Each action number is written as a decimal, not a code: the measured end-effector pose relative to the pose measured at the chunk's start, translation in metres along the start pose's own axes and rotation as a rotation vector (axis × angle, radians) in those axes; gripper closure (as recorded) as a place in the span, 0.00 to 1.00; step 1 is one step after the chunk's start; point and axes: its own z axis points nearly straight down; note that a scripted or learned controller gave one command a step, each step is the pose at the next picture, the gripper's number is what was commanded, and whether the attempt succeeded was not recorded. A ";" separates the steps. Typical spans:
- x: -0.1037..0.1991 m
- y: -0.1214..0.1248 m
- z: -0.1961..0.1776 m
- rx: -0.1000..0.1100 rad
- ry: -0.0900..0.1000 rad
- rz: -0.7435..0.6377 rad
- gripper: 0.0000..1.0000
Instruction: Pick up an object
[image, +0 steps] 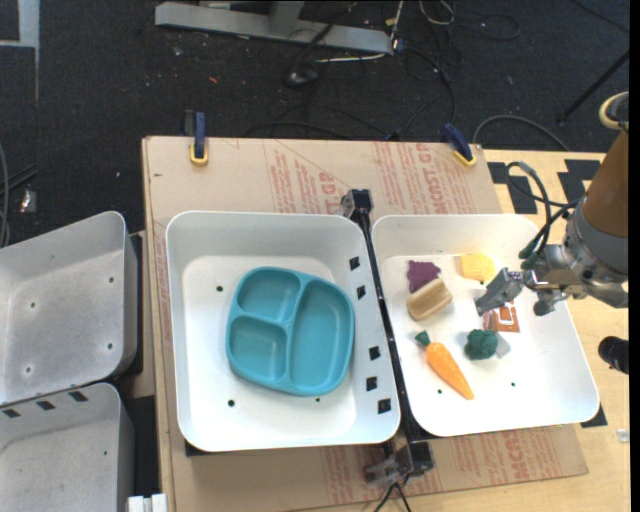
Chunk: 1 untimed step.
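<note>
Above the right bin (560, 395), beside a glossy tapered carrot (449, 368), the metal end effector (497, 293) hangs, its grip state impossible to tell.

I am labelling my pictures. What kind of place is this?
Probably a robot test lab: two white bins clamped on a board, toy food like a carrot, and cables on the floor.

Left bin (190, 300): divided tray (291, 330) lies in its middle.
Right bin (560, 385): carrot (449, 368) at front; broccoli piece (481, 344) just right of it; bread (429, 298) behind the carrot; grapes (422, 271) behind the bread; lemon (476, 266) right of the grapes.
Gripper (497, 292): over the right bin, right of the bread.
</note>
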 end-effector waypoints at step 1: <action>0.000 0.002 -0.005 -0.010 -0.002 -0.003 0.00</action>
